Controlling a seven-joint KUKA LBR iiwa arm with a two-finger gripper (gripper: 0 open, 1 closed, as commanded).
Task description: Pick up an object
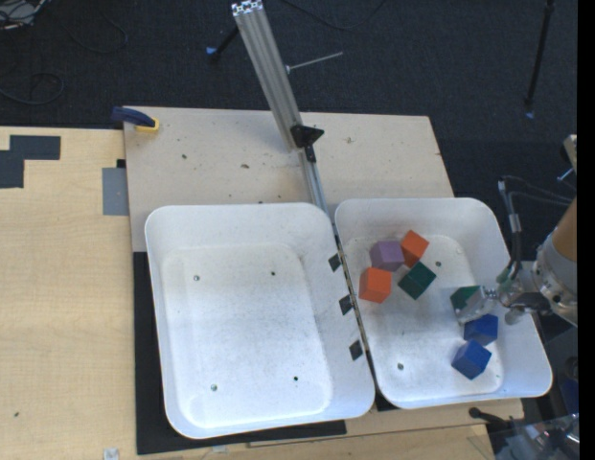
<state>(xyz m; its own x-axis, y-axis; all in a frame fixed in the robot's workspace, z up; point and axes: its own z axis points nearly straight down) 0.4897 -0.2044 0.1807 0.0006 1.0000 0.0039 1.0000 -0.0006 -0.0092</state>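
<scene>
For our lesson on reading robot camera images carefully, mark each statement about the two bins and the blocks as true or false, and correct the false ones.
1. All the blocks lie in the right bin. True.
2. Two blue blocks sit near the right bin's front corner. True.
3. The purple block sits in the left bin. False: it is in the right bin, beside an orange block.
4. The gripper is above the left bin. False: it is over the right bin, by a green block.

The arm's claw [484, 300] reaches in low from the right.
</scene>
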